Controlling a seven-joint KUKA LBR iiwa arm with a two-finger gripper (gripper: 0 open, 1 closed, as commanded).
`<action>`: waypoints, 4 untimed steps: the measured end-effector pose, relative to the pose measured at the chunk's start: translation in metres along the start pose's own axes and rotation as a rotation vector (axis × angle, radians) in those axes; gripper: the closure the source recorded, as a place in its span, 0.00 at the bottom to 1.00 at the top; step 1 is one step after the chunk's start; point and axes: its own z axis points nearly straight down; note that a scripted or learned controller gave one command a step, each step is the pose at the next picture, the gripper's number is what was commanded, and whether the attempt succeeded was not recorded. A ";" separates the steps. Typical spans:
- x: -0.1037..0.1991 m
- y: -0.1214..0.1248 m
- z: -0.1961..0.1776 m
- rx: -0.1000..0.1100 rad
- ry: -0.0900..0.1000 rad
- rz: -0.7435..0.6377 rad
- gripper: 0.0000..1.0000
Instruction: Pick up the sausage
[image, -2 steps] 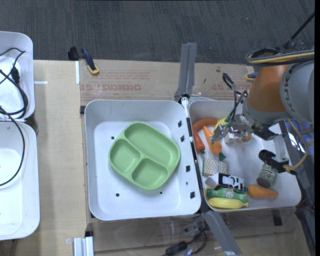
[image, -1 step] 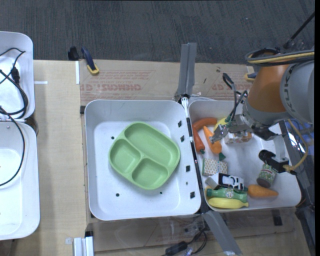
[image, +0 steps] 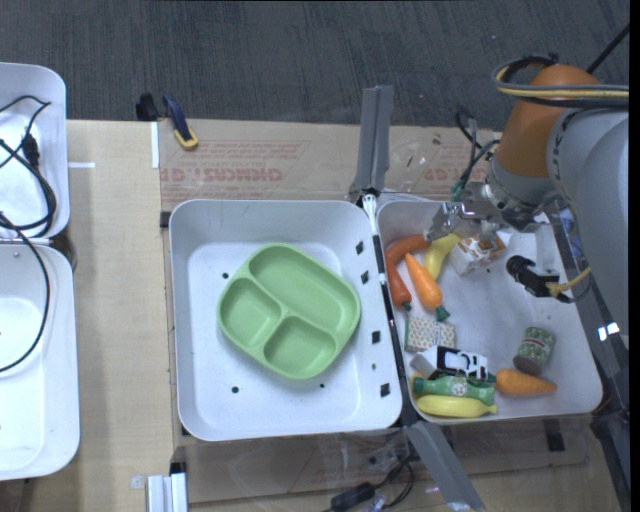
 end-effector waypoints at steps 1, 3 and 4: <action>0.030 -0.003 0.006 0.007 0.002 -0.044 0.00; 0.032 -0.004 0.007 0.012 0.003 0.213 0.00; 0.024 -0.004 0.007 0.012 0.003 0.208 0.00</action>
